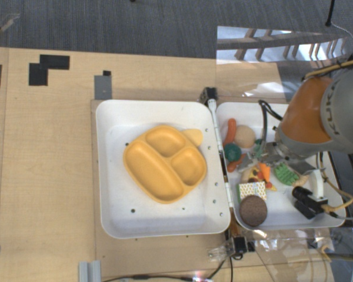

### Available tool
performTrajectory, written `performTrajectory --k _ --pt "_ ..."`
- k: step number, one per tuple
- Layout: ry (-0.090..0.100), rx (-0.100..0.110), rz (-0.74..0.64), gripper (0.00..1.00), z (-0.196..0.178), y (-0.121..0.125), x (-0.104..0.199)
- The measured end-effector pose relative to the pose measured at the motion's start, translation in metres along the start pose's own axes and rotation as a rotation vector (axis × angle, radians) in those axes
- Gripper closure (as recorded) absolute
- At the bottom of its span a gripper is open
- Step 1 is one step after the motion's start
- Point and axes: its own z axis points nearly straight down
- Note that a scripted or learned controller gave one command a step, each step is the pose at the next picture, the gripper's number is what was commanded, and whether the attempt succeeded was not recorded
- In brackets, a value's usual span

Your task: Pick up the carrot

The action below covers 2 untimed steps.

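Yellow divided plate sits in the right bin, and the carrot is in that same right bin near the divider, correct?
Not quite. The yellow divided plate sits in the left bin, as the camera view shows. The carrot is indeed in the right bin, close to the divider.

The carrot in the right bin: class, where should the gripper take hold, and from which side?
Grip the carrot across its narrow middle, coming straight down from above. It lies long and slim beside the bin's left wall, a beige ball close on its other side, so the fingers probably fit best closing across its width.
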Motion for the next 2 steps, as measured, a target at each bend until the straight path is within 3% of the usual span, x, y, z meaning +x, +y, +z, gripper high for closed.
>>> performTrajectory --k 1,2 --pt "-0.002 -0.014 -0.003 1.00 -0.014 0.005 0.001" --pt "0.004 -0.001 -0.086 1.00 -0.099 0.043 0.050"
